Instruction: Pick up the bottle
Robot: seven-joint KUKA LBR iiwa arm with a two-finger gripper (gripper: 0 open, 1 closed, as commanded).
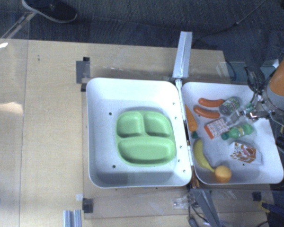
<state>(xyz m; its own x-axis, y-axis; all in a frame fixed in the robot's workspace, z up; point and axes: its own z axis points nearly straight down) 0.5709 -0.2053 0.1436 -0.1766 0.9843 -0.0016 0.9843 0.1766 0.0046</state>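
A: Camera view, left side?
B: A green divided tray (145, 137) is seen lying flat in the left white bin (99, 126), on the light wooden surface (38, 126).

A: Right bin?
B: The right white bin (267, 171) is packed. Two sausages (209, 107) are laid side by side near its far edge, a carrot (190, 118) along the left wall, a banana (202, 156) and an orange (222, 173) at the near-left corner. A red-and-white carton (216, 127) is seen mid-bin, a printed packet (243, 152) to its right.

A: The bottle?
B: The bottle (237, 132), green-tinted, is laid on its side mid-bin, just right of the carton. A clear cup-like item (229, 106) is seen just beyond it; what it is cannot be told.

A: Pincer?
B: The pincer (252, 112) is placed low at the bin's right side, near the bottle's right end. Contact cannot be confirmed. Whether it is apart or together cannot be told.
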